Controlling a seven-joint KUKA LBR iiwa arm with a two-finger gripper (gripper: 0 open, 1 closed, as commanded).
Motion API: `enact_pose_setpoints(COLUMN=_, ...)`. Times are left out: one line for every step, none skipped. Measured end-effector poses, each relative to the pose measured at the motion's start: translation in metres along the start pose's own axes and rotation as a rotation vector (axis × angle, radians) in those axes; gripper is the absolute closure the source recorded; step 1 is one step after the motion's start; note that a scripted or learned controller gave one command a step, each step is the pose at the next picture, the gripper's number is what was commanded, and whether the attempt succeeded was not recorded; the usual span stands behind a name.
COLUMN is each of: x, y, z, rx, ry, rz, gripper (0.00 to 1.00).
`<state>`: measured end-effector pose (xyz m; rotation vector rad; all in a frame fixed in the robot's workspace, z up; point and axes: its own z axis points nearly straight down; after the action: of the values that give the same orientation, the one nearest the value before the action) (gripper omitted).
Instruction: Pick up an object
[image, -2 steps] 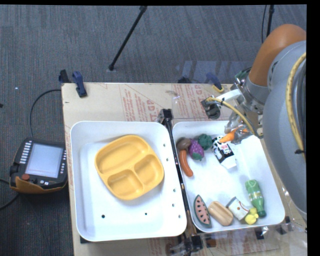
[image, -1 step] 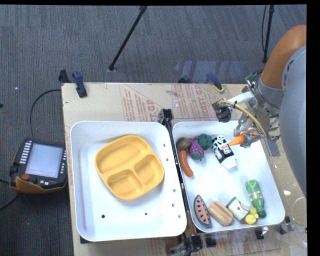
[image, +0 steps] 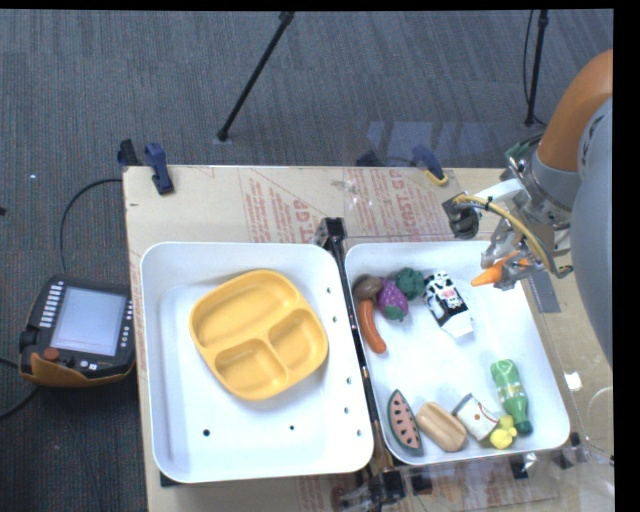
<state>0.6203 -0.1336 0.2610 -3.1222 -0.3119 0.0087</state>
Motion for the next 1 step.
enact_pose_setpoints(x=-0.0217, y=0.0016, z=0.0083, rx=0.002, ry=-0.001, rz=-0.035, gripper=1.00)
